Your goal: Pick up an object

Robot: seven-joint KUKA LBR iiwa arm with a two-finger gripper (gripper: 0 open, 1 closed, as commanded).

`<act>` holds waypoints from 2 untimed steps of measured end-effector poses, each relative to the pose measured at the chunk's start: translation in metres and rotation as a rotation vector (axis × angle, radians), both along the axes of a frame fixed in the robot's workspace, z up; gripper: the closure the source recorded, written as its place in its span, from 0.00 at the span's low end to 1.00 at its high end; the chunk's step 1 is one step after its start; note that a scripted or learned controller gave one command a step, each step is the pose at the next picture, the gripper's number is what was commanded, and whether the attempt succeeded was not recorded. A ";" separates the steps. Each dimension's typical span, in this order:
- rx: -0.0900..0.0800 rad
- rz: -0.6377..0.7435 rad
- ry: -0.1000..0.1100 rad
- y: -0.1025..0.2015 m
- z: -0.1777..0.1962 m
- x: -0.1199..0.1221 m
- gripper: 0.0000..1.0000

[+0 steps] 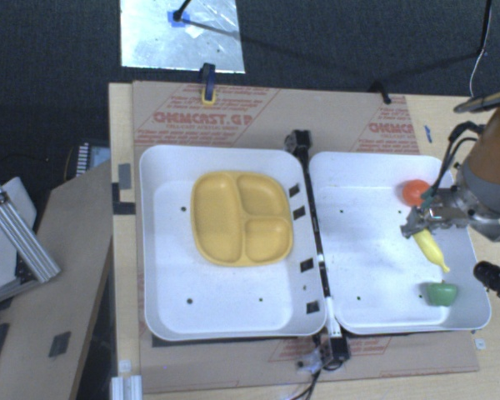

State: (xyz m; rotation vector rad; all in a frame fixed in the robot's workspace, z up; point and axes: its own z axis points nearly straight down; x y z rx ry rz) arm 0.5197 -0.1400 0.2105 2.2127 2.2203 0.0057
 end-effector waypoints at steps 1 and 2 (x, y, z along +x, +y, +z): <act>0.001 0.001 0.003 0.000 0.022 0.001 1.00; 0.003 0.006 0.005 0.052 0.028 0.001 1.00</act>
